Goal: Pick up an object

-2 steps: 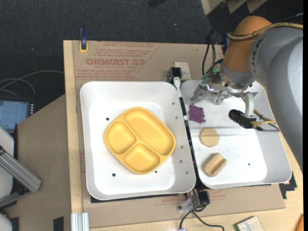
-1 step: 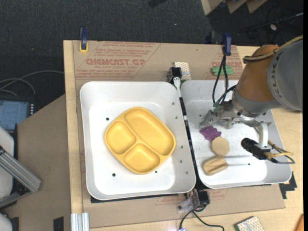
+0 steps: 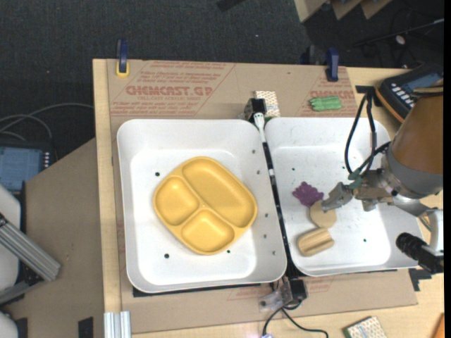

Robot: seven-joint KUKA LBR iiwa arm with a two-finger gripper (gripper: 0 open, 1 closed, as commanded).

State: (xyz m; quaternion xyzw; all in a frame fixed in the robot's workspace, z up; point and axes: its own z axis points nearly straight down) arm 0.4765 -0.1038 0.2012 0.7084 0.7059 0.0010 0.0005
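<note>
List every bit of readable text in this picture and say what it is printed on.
"CHEMCAST GP", in red, repeated in rows, on the brown protective sheet covering the bench behind the bins; the smaller red lines around it are too blurred to read.
Green tag on that sheet: any marking is too small to read.
Dark device at the right edge: its light keys or labels are too blurred to read.
Patterned card at the bottom: unreadable.

Purple lump (image 3: 306,193), tan round piece (image 3: 324,217), tan roll (image 3: 315,241), right bin (image 3: 366,255).
</note>
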